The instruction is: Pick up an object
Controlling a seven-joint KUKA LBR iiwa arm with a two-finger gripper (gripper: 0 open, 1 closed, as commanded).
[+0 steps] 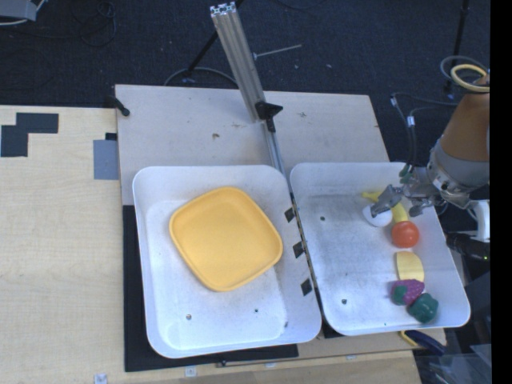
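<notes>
green toy point(423, 306) (right bin point(352, 294)) | pale wooden bench point(56, 254) | dark floor point(120, 38)

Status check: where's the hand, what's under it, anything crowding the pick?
Hand low in right bin, at white piece. Nothing seen gripped. Red ball close beside.

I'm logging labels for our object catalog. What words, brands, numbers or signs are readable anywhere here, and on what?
None can be read. The yellow plate, both white bins, the small toy items and the wooden bench show no print. The black squares on the bench are plain patches, not characters.
</notes>
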